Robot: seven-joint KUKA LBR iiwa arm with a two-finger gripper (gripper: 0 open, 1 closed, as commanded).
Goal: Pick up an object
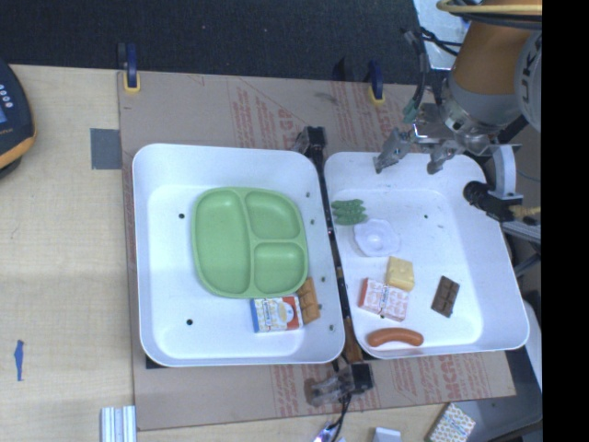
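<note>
**Arm hovering, nothing grabbed yet**

The gripper [411,155] is hanging spread and empty over the right bin's [497,274] far edge, probably lining up. Candidates are lying below: cheese block [399,273], sausage [395,338], chocolate bar [445,296].

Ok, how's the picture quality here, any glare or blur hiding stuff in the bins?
Camera view: soft overall; the right bin glares enough that the clear lid nearly vanishes; the gripper is slightly blurred; the green plate and sausage read clearly.
</note>
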